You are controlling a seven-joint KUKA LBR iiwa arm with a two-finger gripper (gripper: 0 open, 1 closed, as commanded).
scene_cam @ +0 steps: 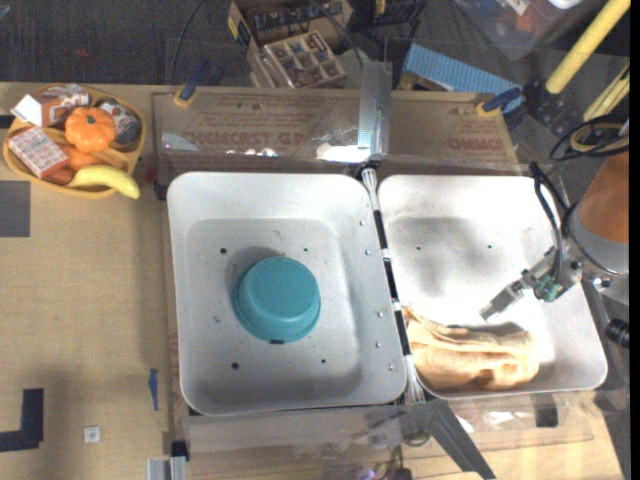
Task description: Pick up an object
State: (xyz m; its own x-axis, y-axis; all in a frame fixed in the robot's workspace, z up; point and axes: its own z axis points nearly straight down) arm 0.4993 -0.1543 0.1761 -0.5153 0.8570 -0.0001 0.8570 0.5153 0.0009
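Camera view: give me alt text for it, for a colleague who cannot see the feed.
Seen from above, the gripper hangs in the right bin, just above a crumpled tan cloth at its near edge. The left bin holds an upturned teal bowl. A dish of toy fruit sits on the bench's far left.

One fixed camera sat above the bench (80, 298), looking down at a slant, far enough back to take in both white bins: left bin (200, 208) and right bin (450, 203) side by side. The far edge with clutter on the floor ran along the top of the frame. The arm (605, 218) came in from the right edge. The near bench edge was cut off at the bottom.
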